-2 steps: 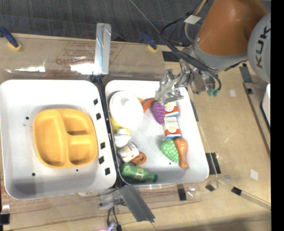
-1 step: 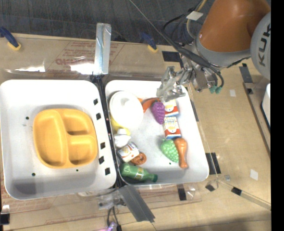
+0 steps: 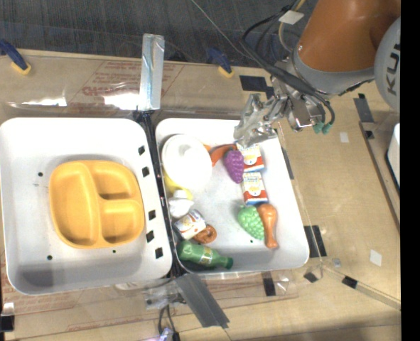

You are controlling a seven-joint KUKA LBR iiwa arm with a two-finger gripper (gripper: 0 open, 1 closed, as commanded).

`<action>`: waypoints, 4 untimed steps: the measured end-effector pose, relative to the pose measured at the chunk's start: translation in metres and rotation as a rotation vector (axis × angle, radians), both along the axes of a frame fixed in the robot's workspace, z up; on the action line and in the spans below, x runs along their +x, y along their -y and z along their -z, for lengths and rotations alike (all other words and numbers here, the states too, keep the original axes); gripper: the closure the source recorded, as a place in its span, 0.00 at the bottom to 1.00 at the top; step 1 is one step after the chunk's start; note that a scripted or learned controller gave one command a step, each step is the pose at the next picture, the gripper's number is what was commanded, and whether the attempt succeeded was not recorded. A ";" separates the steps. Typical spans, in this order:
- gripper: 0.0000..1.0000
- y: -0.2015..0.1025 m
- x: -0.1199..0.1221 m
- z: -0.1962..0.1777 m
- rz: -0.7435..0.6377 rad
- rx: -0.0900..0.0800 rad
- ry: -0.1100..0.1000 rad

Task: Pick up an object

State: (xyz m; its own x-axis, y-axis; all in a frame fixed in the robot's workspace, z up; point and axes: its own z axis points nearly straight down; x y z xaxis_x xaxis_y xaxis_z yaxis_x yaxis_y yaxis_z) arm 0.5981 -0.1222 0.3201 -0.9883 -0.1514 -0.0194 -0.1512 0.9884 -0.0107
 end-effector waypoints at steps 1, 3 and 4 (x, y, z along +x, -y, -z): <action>1.00 0.000 0.001 -0.011 -0.003 -0.002 0.004; 1.00 -0.019 0.059 0.048 -0.057 0.009 -0.022; 1.00 -0.018 0.061 0.034 -0.058 0.006 -0.015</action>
State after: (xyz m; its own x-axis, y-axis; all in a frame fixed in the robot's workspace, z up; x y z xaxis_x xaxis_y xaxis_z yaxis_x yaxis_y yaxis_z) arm 0.6590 -0.1038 0.2860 -0.9781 -0.2081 -0.0059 -0.2081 0.9781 -0.0024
